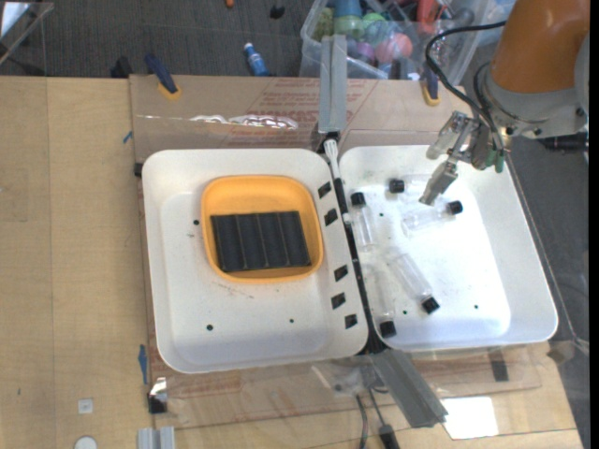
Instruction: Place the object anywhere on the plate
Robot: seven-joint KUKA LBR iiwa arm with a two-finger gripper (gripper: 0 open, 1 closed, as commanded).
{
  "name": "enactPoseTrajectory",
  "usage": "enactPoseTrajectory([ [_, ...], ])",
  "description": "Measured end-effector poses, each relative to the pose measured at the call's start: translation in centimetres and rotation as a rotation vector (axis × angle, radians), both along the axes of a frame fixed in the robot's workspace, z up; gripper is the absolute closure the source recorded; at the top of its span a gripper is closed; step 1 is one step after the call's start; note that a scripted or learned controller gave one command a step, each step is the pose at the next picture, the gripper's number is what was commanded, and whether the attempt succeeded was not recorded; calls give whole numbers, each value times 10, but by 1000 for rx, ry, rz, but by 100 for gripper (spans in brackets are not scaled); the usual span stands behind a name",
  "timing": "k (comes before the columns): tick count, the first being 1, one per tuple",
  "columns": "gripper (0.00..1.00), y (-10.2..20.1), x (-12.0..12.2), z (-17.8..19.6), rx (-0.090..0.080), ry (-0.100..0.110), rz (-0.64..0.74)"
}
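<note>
My pincer [432,195] hangs over the right bin [524,251], fingers apart and clamped on nothing that I can see. Under and beside it lie clear plastic tubes with black caps [412,274], hard to make out against the white; one of these I judge to be my object, still in the right bin. The orange plate [217,195] sits in the left bin [178,297] on the table [65,251], already carrying a dark ribbed block [260,241]. So nothing is done yet: grasping, carrying across and setting down all remain.
</note>
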State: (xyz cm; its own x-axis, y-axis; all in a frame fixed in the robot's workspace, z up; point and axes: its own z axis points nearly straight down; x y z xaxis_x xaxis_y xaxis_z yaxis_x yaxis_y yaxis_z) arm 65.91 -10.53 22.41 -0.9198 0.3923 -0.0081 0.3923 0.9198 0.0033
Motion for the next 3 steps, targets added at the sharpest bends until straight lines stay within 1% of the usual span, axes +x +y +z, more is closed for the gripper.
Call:
enactPoseTrajectory([
  [1,0,-18,0,-7,0,2,52],
  [2,0,-48,0,2,-3,-1,269],
  [3,0,-58,1,6,-4,-1,382],
])
